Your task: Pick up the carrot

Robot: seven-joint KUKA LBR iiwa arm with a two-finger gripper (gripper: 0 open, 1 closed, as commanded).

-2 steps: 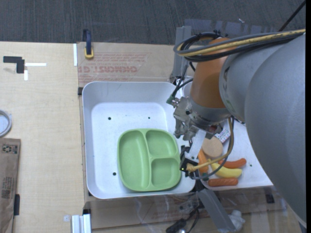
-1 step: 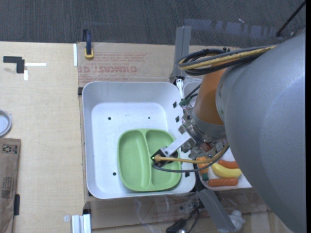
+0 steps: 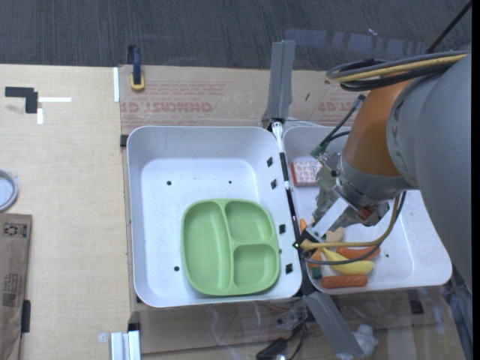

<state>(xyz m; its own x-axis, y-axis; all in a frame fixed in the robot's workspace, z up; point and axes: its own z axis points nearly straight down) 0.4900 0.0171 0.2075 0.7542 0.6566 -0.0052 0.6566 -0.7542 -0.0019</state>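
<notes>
The carrot lay at the near edge of the right bin beside a banana. The tool hovered just above — whether spread or pinched, I could not tell. A green divided plate sat in the left bin.

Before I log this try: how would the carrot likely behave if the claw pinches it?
The carrot looks like a smooth, rigid toy, so probably stiff and light. Its rounded shape may roll or slip from a pinch. It lies crowded against a banana in the right bin, so neighbours may shift.
</notes>
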